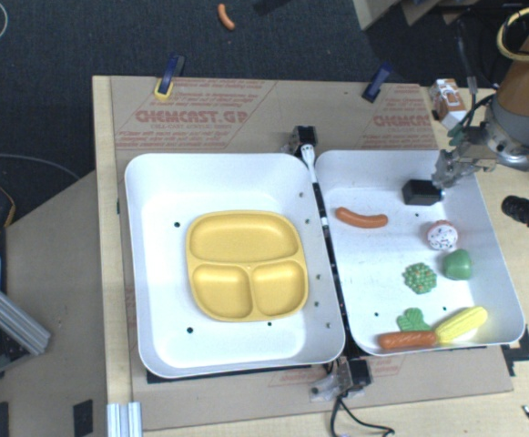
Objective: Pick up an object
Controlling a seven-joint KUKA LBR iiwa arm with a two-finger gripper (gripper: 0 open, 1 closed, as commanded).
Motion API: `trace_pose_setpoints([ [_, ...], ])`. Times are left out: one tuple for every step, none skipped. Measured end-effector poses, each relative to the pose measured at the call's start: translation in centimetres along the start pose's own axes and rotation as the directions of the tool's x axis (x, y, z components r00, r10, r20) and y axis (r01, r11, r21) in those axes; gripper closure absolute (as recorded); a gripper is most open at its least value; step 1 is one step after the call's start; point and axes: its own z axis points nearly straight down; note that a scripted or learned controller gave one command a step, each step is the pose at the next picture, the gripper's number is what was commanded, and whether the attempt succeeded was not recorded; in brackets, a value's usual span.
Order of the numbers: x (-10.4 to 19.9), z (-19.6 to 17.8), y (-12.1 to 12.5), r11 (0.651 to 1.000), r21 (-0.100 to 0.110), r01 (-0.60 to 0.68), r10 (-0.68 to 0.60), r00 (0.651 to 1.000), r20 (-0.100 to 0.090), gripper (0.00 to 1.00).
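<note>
Orange sausage (pixel 407 340) and other toys lie loose in the right bin (pixel 373 271), the gripper (pixel 444 173) hovering over its far edge, claw state unreadable; approach step, I judge, next needing descent onto the speckled ball (pixel 442 236).

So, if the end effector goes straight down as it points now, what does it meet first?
Probably the bare floor of the right bin, near its far edge; the end effector hangs above it. The sausage lies aside. Depth is unclear.

In left bin (pixel 146 244): plate (pixel 246 264). In right bin (pixel 373 280): sausage (pixel 361 218), ball (pixel 442 236), corn (pixel 462 324) nearest front. My tool (pixel 448 173) over far corner.
</note>
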Motion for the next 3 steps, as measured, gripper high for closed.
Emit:
trace_pose_setpoints([
  [-0.2,-4.4,0.2,1.0,0.002,0.0,0.0,1.0,-0.001,1.0],
  [-0.3,-6.7,0.4,1.0,0.003,0.0,0.0,1.0,-0.001,1.0],
  [4.5,-7.2,-0.8,1.0,0.01,0.004,-0.004,1.0,-0.006,1.0],
])
